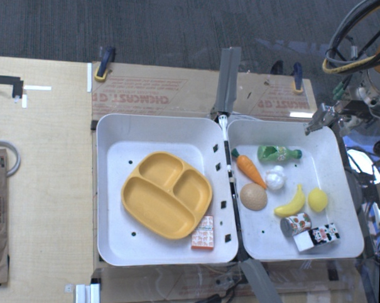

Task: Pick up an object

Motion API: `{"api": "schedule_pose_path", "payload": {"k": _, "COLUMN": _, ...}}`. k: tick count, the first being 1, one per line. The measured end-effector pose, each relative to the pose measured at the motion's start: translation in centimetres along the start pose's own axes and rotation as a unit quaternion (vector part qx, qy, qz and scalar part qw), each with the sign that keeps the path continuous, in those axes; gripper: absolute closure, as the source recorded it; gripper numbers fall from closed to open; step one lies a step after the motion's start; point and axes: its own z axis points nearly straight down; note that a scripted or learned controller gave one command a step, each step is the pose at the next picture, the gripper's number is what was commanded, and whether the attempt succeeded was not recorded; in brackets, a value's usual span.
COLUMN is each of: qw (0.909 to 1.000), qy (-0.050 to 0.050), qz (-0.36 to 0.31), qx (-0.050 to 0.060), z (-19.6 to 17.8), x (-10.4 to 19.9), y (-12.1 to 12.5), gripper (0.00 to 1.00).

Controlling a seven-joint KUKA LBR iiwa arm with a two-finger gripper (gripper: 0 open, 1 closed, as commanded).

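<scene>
Nearest me in the right bin (pixel 349 186) lie a small carton (pixel 317 237), can (pixel 295 223), banana (pixel 291 203), lemon (pixel 318 200), egg (pixel 253 197), carrot (pixel 250 170) and green bottle (pixel 278 153). Nothing is picked yet. The gripper (pixel 322 117) hangs over the far rim; I cannot tell its opening. Next, I judge, it must descend onto one item.

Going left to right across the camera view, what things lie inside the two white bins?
Yellow divided plate → small red-and-white carton → carrot → tan egg-shaped ball → white ball → banana → lemon → black-and-white carton. The green bottle and the can overlap others in the order, so I leave them out.
</scene>
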Motion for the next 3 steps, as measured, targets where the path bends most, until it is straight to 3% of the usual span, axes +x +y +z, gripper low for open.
{"api": "schedule_pose_path", "payload": {"k": 1, "qw": 0.9972, "qy": 0.0, "qz": -0.074, "qx": 0.0, "z": 5.7, "x": -1.1, "y": -4.5, "gripper": 0.0}}
{"api": "schedule_pose_path", "payload": {"k": 2, "qw": 0.9958, "qy": 0.0, "qz": -0.091, "qx": 0.0, "z": 17.8, "x": -2.5, "y": -6.4, "gripper": 0.0}}
{"api": "schedule_pose_path", "payload": {"k": 3, "qw": 0.9931, "qy": 0.0, "qz": 0.118, "qx": 0.001, "z": 19.3, "x": -1.3, "y": -9.2, "gripper": 0.0}}
